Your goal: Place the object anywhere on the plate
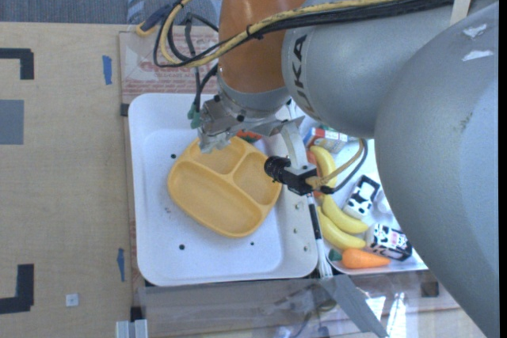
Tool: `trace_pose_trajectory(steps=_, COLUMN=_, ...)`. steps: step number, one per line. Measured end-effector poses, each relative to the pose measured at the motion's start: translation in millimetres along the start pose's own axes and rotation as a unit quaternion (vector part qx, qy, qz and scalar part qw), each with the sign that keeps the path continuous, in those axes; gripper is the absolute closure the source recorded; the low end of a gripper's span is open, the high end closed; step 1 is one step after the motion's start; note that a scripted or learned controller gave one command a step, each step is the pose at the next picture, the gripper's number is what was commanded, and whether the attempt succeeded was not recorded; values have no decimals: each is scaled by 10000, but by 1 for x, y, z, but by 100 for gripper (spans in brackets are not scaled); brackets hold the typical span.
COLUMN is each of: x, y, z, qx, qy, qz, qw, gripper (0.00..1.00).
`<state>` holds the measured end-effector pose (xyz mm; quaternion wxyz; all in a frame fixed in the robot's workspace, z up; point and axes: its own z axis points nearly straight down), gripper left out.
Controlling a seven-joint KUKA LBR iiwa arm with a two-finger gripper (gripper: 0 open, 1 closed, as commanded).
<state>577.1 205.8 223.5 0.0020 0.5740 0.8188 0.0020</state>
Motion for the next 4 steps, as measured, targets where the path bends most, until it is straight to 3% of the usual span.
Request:
trace_pose_trajectory(steps=1, x=13, y=-16, z=-5, qx=36, qy=7, qz=-554, qw=9985, gripper=100)
trace_pose_trajectory(steps=2, x=16, y=-13, z=1, qx=26, qy=15, qz=-2774, qw=9608, gripper=100)
trace_pose_trajectory(steps=3, x=35, y=-45, z=9, qx=38, qy=21, qz=-3294, qw=9442, gripper=100)
trace_pose_trajectory(steps=4, x=22, y=-4, z=-4, qx=1, qy=6, qz=-3593, qw=9332, gripper=100)
